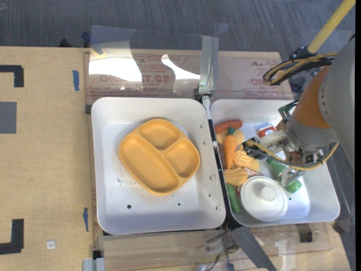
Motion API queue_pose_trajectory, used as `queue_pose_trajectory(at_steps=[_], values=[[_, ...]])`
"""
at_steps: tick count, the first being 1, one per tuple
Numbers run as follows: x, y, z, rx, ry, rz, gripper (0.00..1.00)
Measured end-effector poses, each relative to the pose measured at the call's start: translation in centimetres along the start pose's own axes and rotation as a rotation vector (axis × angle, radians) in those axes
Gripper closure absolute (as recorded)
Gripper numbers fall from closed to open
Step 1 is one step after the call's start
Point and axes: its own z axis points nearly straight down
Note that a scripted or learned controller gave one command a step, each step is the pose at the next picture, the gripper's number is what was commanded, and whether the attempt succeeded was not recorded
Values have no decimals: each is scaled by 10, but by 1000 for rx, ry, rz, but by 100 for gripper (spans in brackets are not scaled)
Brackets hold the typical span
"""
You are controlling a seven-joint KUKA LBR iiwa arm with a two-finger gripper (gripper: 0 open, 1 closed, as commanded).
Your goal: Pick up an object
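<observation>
Orange plastic carrot point(230, 149) lay just left of the grey gripper point(291, 171), long axis vertical, green top up; gripper's finger state unclear.

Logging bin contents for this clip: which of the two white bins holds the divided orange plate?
The left bin holds the orange three-compartment plate; the right bin holds toy food, including a carrot, and a white bowl.

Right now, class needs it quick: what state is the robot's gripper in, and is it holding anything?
Gripper: low over the right bin among the toy food; open or closed cannot be told, and no held object can be made out.
</observation>
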Motion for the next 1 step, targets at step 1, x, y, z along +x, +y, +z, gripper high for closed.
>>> queue_pose_trajectory(at_steps=[1], values=[[59,-14,17,1,0,-7,0]])
